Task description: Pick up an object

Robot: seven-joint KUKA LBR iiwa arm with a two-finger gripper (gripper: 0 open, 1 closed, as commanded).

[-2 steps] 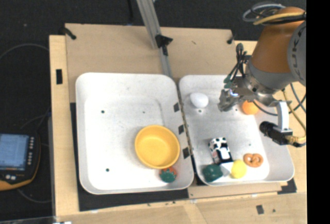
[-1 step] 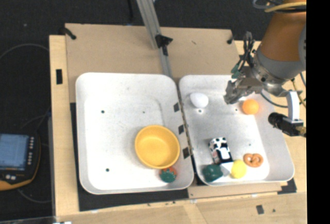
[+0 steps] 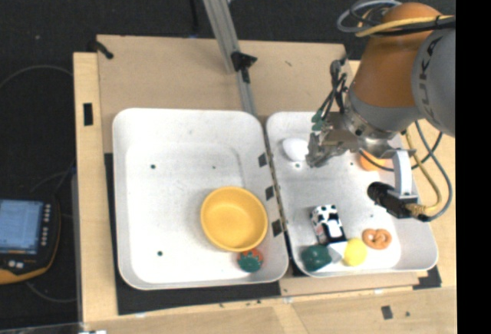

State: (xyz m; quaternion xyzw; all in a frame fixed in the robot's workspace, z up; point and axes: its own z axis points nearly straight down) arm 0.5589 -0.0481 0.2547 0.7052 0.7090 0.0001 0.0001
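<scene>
My gripper [image 3: 316, 157] hangs over the upper part of the right bin [image 3: 418, 256], just right of a small white object [image 3: 292, 148] that lies near the bin's left wall. Nothing shows between its fingers. Lower in the same bin lie a black-and-white block [image 3: 327, 222], a dark green object [image 3: 315, 256], a yellow ball [image 3: 354, 252] and a small orange pretzel-shaped piece [image 3: 377, 238]. An orange object [image 3: 369, 163] peeks out from under the wrist. In the left bin [image 3: 138, 171] sits a yellow bowl [image 3: 233, 218], with a small green and red item [image 3: 250, 259] at its lower edge.
A grey metal pole [image 3: 219, 14] slants down from the top to the divide between the bins. Black cables and a connector [image 3: 391, 198] hang off the arm over the right bin's right side. A handheld pendant [image 3: 27, 236] lies off the bench at far left.
</scene>
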